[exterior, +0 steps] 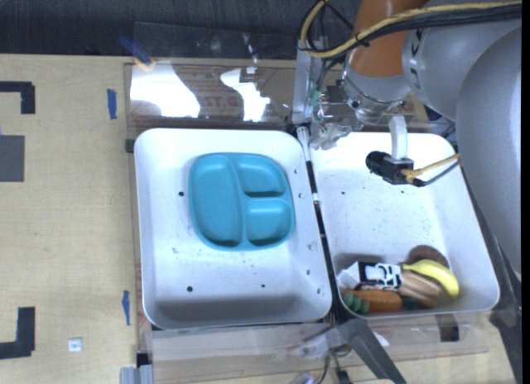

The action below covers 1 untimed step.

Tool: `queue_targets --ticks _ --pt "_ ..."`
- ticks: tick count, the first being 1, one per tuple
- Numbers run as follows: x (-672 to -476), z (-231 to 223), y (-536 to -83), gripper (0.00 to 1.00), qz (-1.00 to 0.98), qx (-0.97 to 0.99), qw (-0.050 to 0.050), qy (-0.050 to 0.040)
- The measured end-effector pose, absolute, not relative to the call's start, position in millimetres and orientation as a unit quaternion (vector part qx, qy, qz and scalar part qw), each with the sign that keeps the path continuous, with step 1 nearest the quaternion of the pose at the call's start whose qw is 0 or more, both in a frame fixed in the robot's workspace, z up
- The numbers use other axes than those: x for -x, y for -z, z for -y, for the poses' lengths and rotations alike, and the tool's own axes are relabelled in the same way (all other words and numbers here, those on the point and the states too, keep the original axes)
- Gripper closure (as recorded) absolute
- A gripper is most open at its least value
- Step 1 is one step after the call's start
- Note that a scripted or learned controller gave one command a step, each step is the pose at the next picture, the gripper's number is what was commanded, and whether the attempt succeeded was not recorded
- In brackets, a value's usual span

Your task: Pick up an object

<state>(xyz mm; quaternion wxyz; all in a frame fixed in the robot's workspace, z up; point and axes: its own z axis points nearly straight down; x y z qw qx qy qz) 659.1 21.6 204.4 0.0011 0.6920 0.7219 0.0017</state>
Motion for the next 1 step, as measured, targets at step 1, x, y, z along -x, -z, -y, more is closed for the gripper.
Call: queue_targets --ticks 1 --pt "-606.2 0.0 -230.0 1.00 -0.780 -0.626 0.000 -0.0002"
